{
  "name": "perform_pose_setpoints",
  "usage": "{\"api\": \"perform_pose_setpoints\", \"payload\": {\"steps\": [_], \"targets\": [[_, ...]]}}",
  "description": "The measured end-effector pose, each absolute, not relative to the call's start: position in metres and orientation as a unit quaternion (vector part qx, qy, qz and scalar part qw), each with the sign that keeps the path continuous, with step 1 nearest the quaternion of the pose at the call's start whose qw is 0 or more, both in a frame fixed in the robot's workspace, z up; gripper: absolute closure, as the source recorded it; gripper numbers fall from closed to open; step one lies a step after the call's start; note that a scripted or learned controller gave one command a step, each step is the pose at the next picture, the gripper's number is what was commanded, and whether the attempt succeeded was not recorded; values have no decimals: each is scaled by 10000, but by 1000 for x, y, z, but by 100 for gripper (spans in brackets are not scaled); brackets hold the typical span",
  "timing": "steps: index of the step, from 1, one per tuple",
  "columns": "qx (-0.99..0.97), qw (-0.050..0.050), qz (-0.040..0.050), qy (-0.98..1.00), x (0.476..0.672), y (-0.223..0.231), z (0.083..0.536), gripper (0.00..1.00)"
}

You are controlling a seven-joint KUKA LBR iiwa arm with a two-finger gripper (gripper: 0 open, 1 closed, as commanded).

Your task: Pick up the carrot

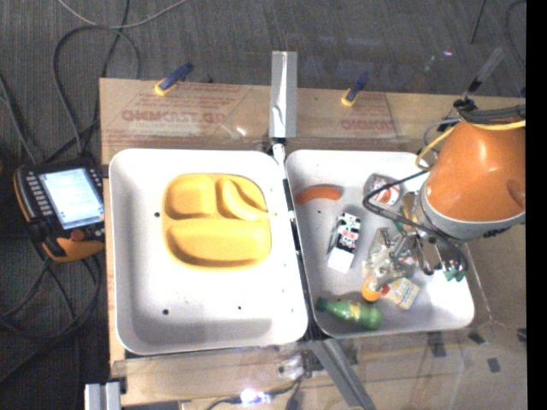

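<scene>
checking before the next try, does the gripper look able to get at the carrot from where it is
Probably yes. The carrot lies alone against the far-left wall of the right bin, nothing on or beside it. The gripper hangs over clutter near the bin's middle, apart from it.

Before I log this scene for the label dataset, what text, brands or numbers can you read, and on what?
None can be read for certain.
Cardboard sheet behind the bins: red print, upside down and blurred.
Small black and white box in the right bin: markings too small.
Handheld screen left of the bench: lit, text too small.
</scene>
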State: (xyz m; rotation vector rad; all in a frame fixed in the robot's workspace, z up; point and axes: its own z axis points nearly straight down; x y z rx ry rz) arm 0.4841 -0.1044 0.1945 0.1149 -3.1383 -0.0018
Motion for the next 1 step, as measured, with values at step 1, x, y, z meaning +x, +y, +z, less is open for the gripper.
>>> {"api": "perform_pose_setpoints", "payload": {"steps": [1], "targets": [[710,3,-5,-9975,505,-74,203,100]]}}
